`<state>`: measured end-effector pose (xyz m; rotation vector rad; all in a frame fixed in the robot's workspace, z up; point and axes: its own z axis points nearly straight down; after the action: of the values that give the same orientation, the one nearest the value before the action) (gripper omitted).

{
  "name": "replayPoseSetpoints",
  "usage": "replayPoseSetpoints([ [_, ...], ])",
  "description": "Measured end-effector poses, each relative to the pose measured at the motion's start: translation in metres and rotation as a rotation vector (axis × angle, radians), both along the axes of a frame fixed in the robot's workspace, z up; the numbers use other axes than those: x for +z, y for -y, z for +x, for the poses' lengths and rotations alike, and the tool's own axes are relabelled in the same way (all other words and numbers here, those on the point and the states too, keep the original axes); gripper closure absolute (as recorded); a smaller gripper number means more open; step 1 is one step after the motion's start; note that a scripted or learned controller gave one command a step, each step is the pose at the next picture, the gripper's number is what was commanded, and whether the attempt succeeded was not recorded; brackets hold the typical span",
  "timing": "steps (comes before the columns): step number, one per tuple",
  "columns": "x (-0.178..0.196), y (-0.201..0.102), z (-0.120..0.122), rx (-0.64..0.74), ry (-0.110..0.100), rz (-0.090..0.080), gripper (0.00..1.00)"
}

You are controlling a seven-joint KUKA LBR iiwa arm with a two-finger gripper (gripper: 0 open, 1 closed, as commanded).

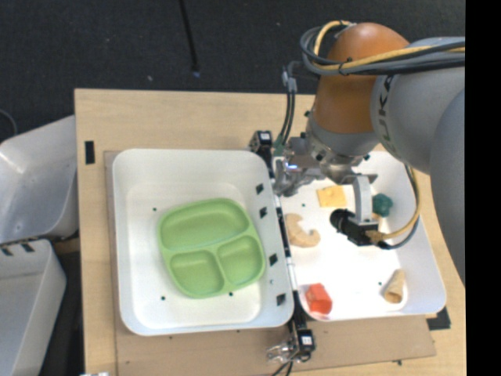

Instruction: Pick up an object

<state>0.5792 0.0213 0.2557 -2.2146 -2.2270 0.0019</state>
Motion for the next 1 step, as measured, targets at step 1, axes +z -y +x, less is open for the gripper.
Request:
replayPoseSetpoints([
  [1, -0.0201, -0.0519, -0.0008, 0.001, -0.001, 0.001, 1.00],
])
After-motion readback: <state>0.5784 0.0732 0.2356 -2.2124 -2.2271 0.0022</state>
